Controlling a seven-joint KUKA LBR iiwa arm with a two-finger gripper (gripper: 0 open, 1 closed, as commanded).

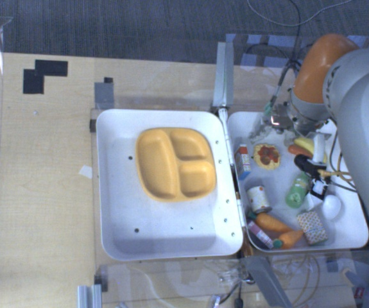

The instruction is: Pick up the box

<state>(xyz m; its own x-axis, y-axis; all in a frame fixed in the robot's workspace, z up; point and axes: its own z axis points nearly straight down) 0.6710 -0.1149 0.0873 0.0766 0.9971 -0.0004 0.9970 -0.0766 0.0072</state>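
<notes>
Two orange carrots (273, 222) are lying at 6 o'clock in the right bin (350, 226), and one patterned box (312, 228) is sitting beside them at 5 o'clock. One red and white box (242, 159) is lying at 9 o'clock along the wall. The gripper (266, 127) is hanging at 11 o'clock, apart from both boxes; open or closed, I cannot tell. One yellow tray (174, 162) is resting in the left bin (117, 223).

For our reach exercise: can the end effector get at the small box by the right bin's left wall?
Probably yes: the end effector is above that bin and nothing covers the box. The bin wall beside it may crowd a grasp.
</notes>
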